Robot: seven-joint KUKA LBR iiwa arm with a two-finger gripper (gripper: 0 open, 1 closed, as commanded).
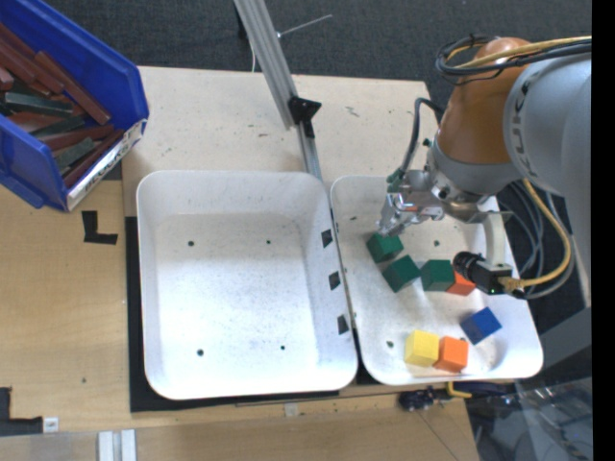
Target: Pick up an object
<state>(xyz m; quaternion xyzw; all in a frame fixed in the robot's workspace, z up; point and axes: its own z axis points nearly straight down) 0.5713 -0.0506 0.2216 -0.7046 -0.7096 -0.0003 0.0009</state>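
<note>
In the right bin (357, 200), the gripper (396, 221) hangs low over a green cube (384, 248).

The metal fingers point down and left, their tips just above or touching the top of this cube; how wide they stand I cannot tell, and no object shows between them. The cube is matte with sharp edges and sits slightly turned. Two more green cubes (402, 274) (437, 276) lie just beside it toward the lower right. An orange piece (461, 283) lies partly under a black part of the arm. A blue cube (480, 324), a yellow cube (421, 348) and an orange cube (453, 353) lie lower in the bin. The left bin (231, 281) is glossy white plastic with dark specks.
</note>
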